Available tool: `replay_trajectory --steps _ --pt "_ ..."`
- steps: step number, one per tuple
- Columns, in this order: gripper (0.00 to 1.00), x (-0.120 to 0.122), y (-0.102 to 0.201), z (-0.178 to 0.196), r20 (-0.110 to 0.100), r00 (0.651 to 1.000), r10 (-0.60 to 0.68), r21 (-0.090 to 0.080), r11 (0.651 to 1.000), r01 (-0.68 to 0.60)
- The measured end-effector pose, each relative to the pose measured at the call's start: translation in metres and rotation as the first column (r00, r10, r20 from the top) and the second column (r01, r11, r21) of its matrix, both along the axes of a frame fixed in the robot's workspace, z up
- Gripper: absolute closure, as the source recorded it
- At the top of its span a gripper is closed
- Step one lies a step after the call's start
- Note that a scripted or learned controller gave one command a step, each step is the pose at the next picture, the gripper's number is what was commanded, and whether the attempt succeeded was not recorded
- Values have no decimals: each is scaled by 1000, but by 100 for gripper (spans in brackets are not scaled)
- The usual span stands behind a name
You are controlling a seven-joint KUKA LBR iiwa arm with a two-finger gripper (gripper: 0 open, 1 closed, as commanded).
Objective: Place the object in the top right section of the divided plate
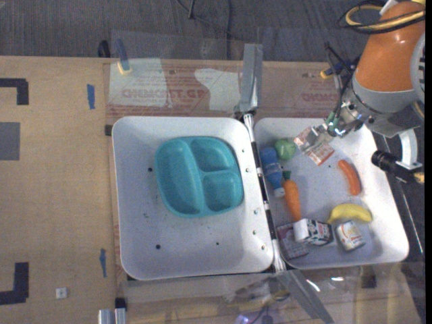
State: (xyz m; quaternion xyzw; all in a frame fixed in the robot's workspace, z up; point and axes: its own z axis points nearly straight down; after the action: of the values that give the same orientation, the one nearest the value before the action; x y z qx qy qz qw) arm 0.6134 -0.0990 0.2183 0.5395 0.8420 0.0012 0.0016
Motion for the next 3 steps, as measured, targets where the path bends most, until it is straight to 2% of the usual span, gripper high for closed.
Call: replay_trajectory --steps 1,2,3 --pt "100 -10 -50 48 0 999 -53 -2 999 53" --pt "100 21 46 2 -5 981 -196 0 981 196" --pt "100 26 51 -29 -5 998 -63 0 998 63"
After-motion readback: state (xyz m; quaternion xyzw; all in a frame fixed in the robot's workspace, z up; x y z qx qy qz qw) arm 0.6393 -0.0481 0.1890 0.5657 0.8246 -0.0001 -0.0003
